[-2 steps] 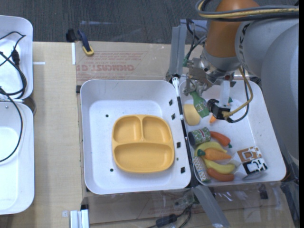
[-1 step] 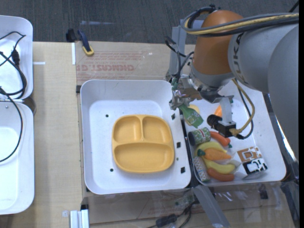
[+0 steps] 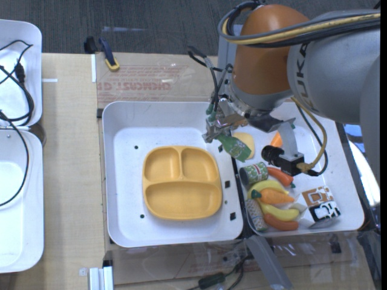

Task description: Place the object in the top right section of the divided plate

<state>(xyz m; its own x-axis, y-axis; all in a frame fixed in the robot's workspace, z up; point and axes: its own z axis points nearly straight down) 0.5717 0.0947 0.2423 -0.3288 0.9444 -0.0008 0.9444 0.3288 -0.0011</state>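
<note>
Fingers [image 3: 213, 132] are gripping the green bottle [image 3: 236, 148] at its upper end, so your gripper [image 3: 216, 129] is hanging over the seam between the two bins. You are seeing the bottle slanting down over the right bin [image 3: 347, 180], just right of the yellow divided plate [image 3: 181, 183] sitting in the left bin [image 3: 121, 162].

My arm [image 3: 338, 59] is bulky and grey, with black KUKA lettering partly showing and a glossy orange band [image 3: 266, 47] above the wrist. Yellow and black cables [image 3: 284, 32] loop over it; thin black wires hang near the metallic gripper [image 3: 219, 125].
</note>
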